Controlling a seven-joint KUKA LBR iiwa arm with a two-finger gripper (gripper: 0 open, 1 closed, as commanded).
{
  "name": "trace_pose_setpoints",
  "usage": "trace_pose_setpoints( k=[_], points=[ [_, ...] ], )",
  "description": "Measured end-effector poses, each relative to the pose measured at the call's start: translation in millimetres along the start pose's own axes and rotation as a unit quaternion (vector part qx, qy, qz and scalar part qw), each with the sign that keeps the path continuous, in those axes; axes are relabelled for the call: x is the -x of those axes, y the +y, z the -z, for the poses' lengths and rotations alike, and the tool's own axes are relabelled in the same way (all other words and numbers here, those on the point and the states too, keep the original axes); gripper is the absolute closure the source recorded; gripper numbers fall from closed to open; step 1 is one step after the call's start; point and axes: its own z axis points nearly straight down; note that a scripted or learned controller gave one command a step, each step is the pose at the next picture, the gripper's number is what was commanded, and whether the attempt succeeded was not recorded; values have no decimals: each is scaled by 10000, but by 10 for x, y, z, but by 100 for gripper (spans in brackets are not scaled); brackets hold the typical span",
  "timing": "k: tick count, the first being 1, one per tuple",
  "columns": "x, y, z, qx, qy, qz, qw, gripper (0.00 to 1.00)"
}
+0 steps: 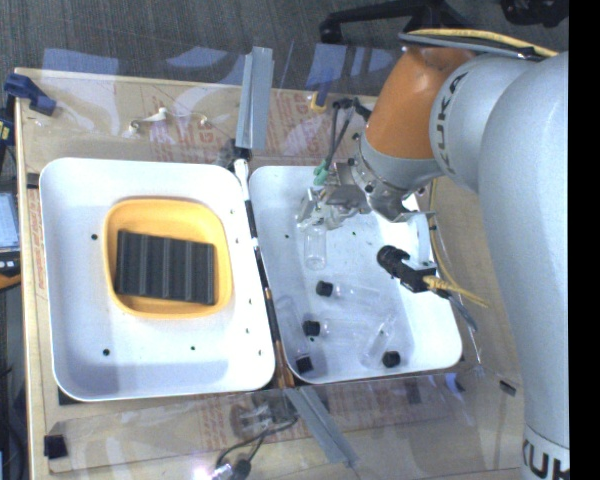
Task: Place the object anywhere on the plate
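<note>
Two white bins sit side by side on the bench [130, 118]. In the left bin [70, 348] a yellow plate [212, 218] lies near the middle, a little toward 12 o'clock. A black ribbed slab [166, 266] rests flat inside the plate and covers most of its floor, so that the yellow rim shows all round it.

The arm [500, 168] comes in from 3 o'clock, and its orange band sits over the 12 o'clock edge of the right bin [435, 338]. The gripper [325, 206] hangs over that bin's 10 o'clock part, close to the wall shared with the left bin. The metal parts overlap from this angle, so I cannot tell whether the gripper is apart, together or clamped on anything.

A clear tube [315, 251] lies on the floor of the right bin at 6 o'clock from the gripper, with its long axis running from 12 to 6. Its top end is just beside the gripper, and I cannot tell whether the two touch. The tube is well apart from the plate, with both bin walls between them.

Small black bits [324, 289] are scattered lower in the right bin: one just past the tube's lower end, one at 7 o'clock of the bin, and one in each of the two 6 o'clock corners. Some clear pieces [378, 333] lie between them near 5 o'clock, too faint to tell their shape
</note>
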Motion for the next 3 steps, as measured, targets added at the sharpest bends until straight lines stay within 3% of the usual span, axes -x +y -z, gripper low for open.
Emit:
trace_pose_setpoints(
  k=[1, 2, 3],
  points=[
    [-746, 52, -22, -4, -3, 741, 9972, 100],
    [-741, 52, -21, -3, -5, 739, 9973, 0],
    [-883, -320, 199, 9, -6, 855, 9963, 0]
  ],
)
